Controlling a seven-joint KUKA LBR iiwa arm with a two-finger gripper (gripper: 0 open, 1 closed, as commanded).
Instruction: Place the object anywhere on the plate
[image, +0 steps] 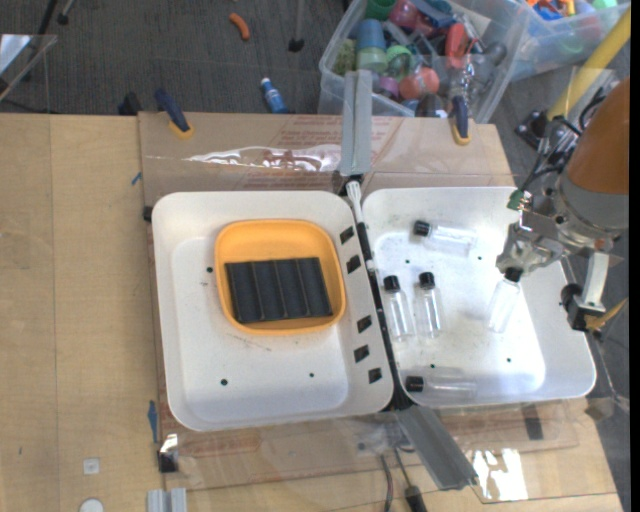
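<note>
An orange plate (276, 241) lies in the left bin (190, 390), and a black ridged tray (278, 289) rests on it. My gripper (514, 264) hovers over the right side of the right bin (560, 375). It is shut on the black cap of a clear vial (501, 304). The vial hangs tilted below the fingertips, just above the bin floor.
Several other clear vials with black caps lie in the right bin: one at the back (446, 237), two side by side near the divider (428, 310), one at the front (440, 382). A raised divider (362, 290) separates the bins. A box of toys (420, 45) stands behind.
</note>
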